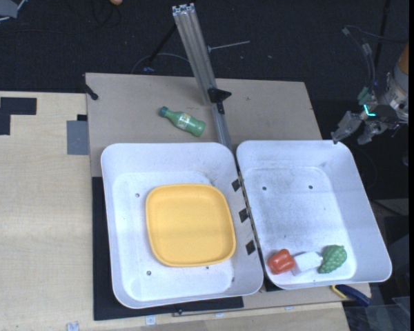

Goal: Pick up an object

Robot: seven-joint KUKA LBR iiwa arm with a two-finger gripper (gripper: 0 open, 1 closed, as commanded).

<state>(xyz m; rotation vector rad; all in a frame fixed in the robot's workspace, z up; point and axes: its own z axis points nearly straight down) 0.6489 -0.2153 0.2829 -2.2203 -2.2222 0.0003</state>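
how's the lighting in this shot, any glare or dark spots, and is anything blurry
Camera view: even overhead light on both bins, mild glare whitening the right bin's floor, a soft shadow along the yellow plate's lower edge; the surroundings beyond the bench fall nearly black, and the gripper at the right edge is dim and soft, its fingers hard to read.

The bench (276,109) bears two white bins (124,164) and a green bottle (182,121).

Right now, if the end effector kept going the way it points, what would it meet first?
The end effector points down-left, so probably the right bin at its far right corner rim, though depth is unclear from this view.
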